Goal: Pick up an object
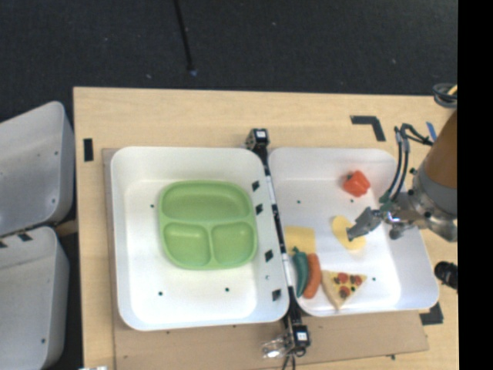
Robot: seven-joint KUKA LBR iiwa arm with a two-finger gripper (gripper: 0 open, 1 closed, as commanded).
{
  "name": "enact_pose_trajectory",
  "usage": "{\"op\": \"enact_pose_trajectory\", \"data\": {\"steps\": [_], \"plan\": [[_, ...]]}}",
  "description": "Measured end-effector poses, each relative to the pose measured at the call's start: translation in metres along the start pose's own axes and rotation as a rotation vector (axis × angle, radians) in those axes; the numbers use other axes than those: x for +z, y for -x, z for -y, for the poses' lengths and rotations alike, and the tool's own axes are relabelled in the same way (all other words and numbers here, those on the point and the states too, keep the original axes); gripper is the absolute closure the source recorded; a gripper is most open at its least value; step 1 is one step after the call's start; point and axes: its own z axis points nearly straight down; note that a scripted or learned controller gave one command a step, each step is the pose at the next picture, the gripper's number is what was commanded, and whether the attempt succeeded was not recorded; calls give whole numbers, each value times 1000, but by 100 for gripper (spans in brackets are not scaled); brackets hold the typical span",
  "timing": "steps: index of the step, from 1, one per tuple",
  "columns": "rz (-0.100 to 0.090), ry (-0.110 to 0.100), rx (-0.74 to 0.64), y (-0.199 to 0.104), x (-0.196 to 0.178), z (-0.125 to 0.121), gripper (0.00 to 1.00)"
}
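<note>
In the right bin (389, 164) lie several toy foods: a red pepper (356, 183) at the back, a yellow piece (343, 232) in the middle, a yellow cheese square (300, 240), a red and green chili pair (305, 271) by the divider, and a pizza slice (343, 284) at the front. My gripper (370, 223) reaches in from the right and hangs over the right side of the yellow piece, partly covering it. Nothing can be made out held in it.
The left bin (131, 284) holds a green divided plate (206, 223). A black-clipped divider (271, 222) separates the bins. The arm's grey wrist with cables (420, 199) stands over the right bin's right side. The wooden bench (169, 114) surrounds both bins.
</note>
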Motion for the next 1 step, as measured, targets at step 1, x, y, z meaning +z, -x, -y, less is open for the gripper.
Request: {"op": "enact_pose_trajectory", "data": {"steps": [1], "plan": [[-1, -2, 0, -6, 61, -1, 0]]}}
